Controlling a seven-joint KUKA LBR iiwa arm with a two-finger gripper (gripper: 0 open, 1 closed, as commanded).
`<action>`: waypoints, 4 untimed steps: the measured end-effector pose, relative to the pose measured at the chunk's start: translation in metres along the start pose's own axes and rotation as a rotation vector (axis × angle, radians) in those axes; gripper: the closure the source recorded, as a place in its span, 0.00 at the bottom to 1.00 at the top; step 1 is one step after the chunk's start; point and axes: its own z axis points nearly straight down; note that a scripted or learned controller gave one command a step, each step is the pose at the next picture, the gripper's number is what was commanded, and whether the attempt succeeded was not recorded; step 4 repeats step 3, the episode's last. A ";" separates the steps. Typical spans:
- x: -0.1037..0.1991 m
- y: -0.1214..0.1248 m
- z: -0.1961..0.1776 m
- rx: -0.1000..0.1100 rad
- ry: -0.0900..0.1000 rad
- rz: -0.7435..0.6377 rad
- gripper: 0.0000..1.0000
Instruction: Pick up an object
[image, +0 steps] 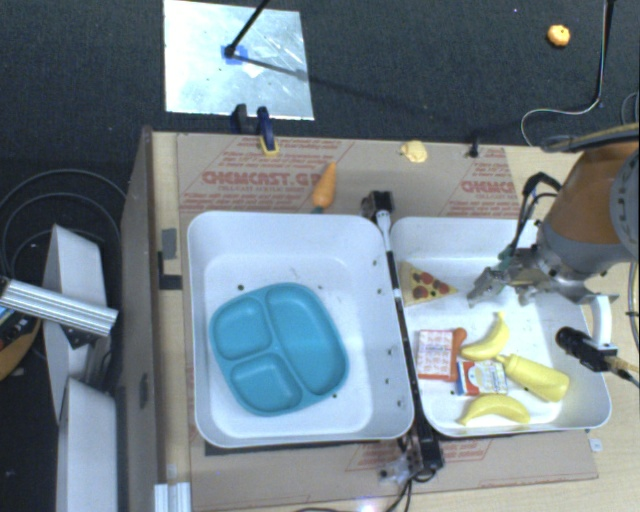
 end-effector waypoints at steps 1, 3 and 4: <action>0.065 -0.055 0.043 -0.002 0.000 -0.005 0.00; 0.132 -0.027 -0.059 -0.020 -0.002 -0.010 1.00; 0.132 -0.027 -0.059 -0.020 -0.002 -0.010 1.00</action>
